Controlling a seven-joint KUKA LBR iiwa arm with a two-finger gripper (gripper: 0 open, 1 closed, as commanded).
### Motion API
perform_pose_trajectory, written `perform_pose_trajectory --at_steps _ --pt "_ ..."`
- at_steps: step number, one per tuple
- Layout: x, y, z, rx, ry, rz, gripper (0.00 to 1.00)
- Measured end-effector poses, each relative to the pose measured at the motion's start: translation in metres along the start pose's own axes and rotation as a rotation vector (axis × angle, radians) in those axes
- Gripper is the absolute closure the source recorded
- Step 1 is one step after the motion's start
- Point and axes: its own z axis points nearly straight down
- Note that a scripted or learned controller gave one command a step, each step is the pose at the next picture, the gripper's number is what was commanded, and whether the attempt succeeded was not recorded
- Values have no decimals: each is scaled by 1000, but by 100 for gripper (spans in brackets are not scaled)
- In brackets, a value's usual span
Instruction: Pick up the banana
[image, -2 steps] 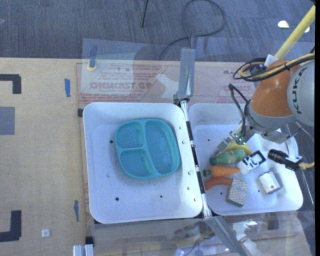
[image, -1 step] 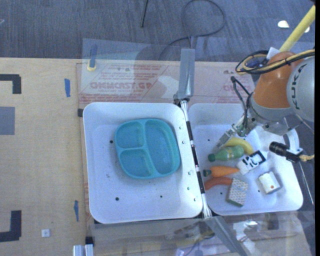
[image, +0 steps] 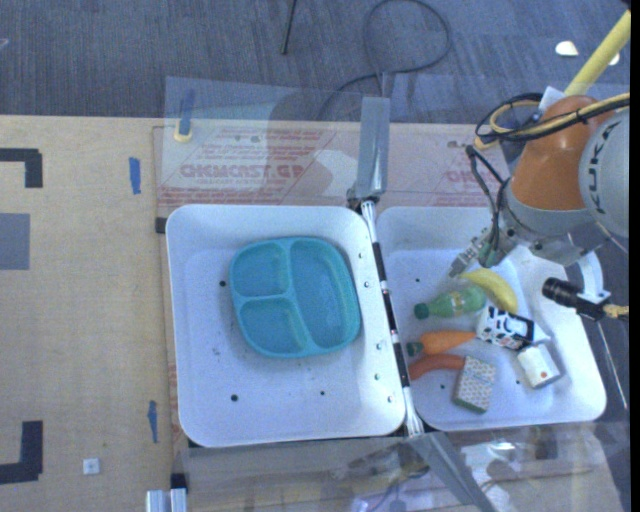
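The banana (image: 494, 287) lay in the right-hand bin (image: 570, 400), right of the frame's centre, curving from upper left down to lower right. Its lower side touched, or nearly touched, a green bottle (image: 450, 303), and a black-and-white carton (image: 505, 327) sat just beside its lower right end. The gripper (image: 478, 252) hung at the banana's upper left end, very close above it; whether it touched the fruit was hidden by the slant, and I could not tell how it was set. The likeliest failure, in my judgement, was a grasp at the tapering end: the curved skin could slide out, or the fruit could pivot. A descent slightly low in the frame might catch the bottle instead and roll it toward the carrot (image: 446, 342). The left-hand bin (image: 200, 400) held a blue divided plate (image: 296, 296), well apart from all this.
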Motion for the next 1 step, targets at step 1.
perform_pose_trajectory --at_steps 1 --pt "-48 -37 7 8 4 -241 100"
